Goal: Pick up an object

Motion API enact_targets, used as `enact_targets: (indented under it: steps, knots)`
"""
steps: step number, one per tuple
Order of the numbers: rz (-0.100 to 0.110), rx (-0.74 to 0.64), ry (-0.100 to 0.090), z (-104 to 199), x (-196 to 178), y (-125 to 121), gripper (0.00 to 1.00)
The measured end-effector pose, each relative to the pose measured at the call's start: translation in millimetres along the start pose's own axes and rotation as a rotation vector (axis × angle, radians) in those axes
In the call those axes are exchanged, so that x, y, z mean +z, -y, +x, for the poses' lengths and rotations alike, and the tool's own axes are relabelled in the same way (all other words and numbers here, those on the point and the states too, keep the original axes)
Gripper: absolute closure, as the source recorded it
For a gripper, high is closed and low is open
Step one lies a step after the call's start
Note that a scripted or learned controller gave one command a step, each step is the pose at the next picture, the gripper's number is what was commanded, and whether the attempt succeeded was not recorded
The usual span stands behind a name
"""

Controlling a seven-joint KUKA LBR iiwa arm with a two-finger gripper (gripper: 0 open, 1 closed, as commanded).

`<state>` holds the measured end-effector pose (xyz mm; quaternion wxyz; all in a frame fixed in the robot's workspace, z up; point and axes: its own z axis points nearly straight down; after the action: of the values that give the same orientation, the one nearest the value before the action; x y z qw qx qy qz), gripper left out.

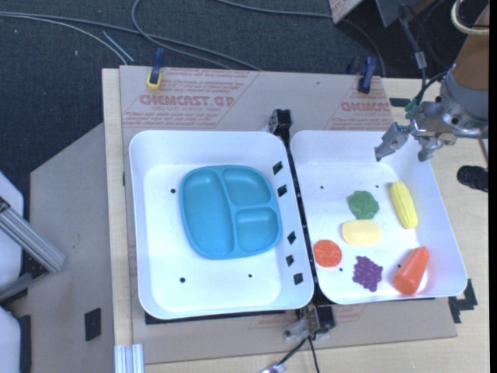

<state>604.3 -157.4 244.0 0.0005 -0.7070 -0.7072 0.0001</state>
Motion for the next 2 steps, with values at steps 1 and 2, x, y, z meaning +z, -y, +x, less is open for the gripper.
enact_targets:
  steps: [1,2]
  knots:
    - [0.005,0.0,-0.002,5,60,6,0.0]
    - [0.006,0.0,-0.002,-1,121,4,0.0]
